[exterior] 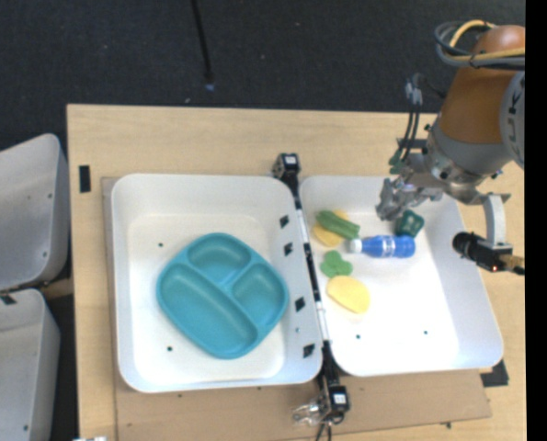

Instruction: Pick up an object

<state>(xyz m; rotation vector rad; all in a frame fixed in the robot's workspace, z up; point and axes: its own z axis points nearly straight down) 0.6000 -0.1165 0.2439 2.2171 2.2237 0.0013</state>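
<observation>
Gripper (394, 202) hangs low over the far part of the right bin (457, 333), below the orange band of the arm (471, 99). Its metal fingers sit above a small dark green piece (408, 222), but the view is too coarse there to tell whether they are open, closed, or touching that piece.

Counting the loose things in the right bin gives six: one blue bottle (383, 246) lying on its side with its white cap toward the left; one dark green piece just beside the bottle's right end; one long green object (337, 223) near the divider; one pale yellow object (327, 237) partly under it; one small green leafy-shaped object (336, 265); and one yellow lemon-like object (348, 294) nearest the camera. The last four lie close together, left of the gripper.

One teal divided plate (221, 294), with three compartments, lies flat in the left bin (131, 338).

Both white bins rest side by side on a light wooden bench (209, 141). Beyond it the floor (255, 35) is dark carpet, with one black cable (198, 28) running across it, and two pale grey panels (16, 214) stand at the left edge.
</observation>
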